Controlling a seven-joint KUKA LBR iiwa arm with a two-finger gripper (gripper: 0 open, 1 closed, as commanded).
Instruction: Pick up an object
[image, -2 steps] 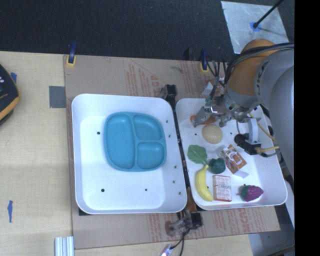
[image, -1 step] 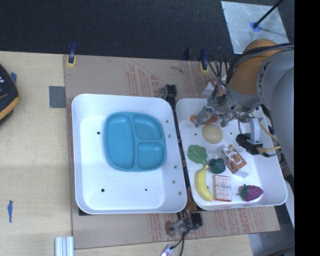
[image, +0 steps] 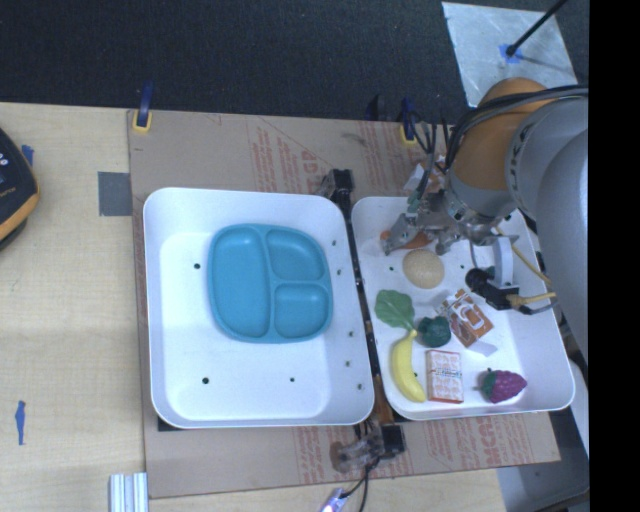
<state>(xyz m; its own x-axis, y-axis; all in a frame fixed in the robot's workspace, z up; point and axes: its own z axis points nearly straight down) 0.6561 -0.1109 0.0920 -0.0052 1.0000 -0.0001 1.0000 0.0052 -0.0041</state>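
Note:
My gripper (image: 415, 234) is down in the far end of the right bin (image: 545, 335), just above a beige round bun (image: 423, 269). A small red-orange thing (image: 443, 239) peeks out beside the gripper, and I cannot make out what it is or whether it is held. Nearer the front lie a green leaf (image: 394, 307), a dark green broccoli piece (image: 434, 331), a yellow banana (image: 404, 367), a red and white box (image: 444, 376), a snack packet (image: 467, 319) and purple grapes (image: 503, 384).
The left bin (image: 180, 350) holds a blue divided plate (image: 270, 282). The grey arm with its orange band (image: 500, 120) covers the right bin's far right corner. A black and yellow device (image: 12, 185) lies at the bench's left edge.

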